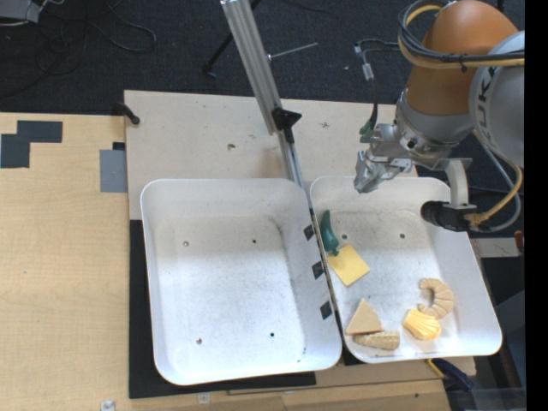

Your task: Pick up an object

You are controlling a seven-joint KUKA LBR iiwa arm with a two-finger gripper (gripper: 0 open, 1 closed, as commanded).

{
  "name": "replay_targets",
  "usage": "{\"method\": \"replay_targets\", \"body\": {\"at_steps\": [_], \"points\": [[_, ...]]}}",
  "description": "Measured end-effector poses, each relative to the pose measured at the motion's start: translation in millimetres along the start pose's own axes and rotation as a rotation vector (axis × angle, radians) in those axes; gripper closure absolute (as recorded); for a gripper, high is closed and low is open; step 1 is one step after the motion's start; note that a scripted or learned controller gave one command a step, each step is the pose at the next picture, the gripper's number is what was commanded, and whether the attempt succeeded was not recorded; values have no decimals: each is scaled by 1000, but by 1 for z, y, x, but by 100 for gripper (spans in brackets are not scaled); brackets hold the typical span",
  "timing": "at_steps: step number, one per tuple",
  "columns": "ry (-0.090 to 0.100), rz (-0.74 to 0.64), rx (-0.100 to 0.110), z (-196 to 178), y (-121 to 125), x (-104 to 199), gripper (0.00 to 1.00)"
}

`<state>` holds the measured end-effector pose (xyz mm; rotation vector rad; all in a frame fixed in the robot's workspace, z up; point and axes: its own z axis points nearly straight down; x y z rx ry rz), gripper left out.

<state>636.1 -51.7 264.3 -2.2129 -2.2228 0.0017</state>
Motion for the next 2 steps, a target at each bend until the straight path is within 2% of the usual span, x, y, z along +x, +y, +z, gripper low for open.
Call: {"method": "replay_targets", "body": {"at_steps": [1,2], "points": [[-1,0,-3,-2,10,49,100],[-1,1,1,10,6,100,100]]}}
